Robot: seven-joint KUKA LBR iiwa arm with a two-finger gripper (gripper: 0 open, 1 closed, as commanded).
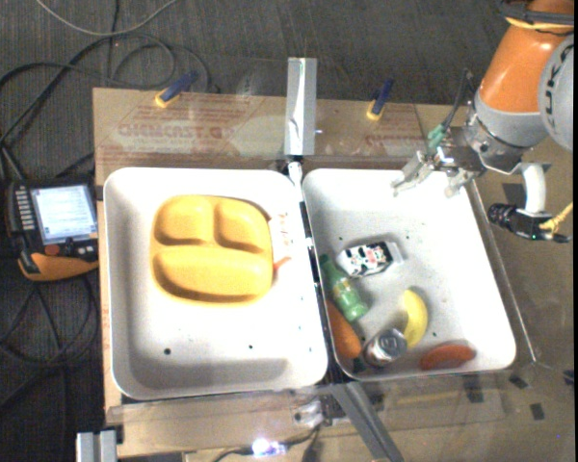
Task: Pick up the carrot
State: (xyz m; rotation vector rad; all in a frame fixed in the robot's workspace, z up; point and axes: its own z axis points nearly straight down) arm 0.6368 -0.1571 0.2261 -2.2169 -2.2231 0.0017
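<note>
The carrot (pixel 343 336), a short orange piece, lies at the front left of the right bin (pixel 462 234), against its left wall, between a green bottle (pixel 346 293) and a metal can (pixel 386 346). My gripper (pixel 429 180) hangs over the bin's far right corner, well away from the carrot. It is open, its two fingers spread with nothing between them.
In the right bin also lie a white and black packet (pixel 369 256), a yellow banana (pixel 415 316) and a reddish-orange oval item (pixel 447 356) at the front edge. The left bin (pixel 135 345) holds a yellow divided plate (pixel 214 248). A handheld device (pixel 56 221) sits left of the bench.
</note>
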